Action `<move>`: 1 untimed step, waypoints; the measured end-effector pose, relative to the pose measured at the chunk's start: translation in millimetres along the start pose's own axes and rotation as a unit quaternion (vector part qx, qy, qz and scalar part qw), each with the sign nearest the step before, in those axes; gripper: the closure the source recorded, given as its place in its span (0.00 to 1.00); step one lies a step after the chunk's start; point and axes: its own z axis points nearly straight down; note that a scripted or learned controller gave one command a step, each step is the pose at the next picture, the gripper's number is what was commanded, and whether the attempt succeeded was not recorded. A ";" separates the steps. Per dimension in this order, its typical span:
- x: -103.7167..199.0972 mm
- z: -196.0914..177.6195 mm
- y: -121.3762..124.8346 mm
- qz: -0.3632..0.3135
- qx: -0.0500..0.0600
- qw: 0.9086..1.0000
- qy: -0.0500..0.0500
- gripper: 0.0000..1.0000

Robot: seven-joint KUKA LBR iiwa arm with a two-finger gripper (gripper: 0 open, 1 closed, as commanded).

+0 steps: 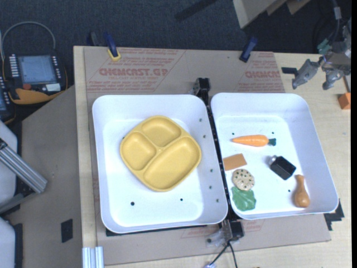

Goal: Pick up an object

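- Five small objects lie in the right bin [312, 121]: carrot [252, 141], black block [282, 167], drumstick [301, 193], cookie [243, 178], green leaf [244, 199].
- Gripper [316, 78] hangs spread open, holding nothing, beyond the bin's far right corner, well apart from them.

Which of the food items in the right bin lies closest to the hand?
The orange carrot. It lies farthest up in the right bin, nearest the hand; the cracker, cookie and drumstick lie lower.

Two shallow white plastic bins [111, 200] look smooth and slightly glossy, the yellow three-compartment plastic plate [160, 152] glossy, and the brown printed cardboard sheet [178, 68] covering the table matt.
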 end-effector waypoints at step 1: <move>1.5 -9.6 1.8 -0.002 -0.007 1.000 -0.001 0.00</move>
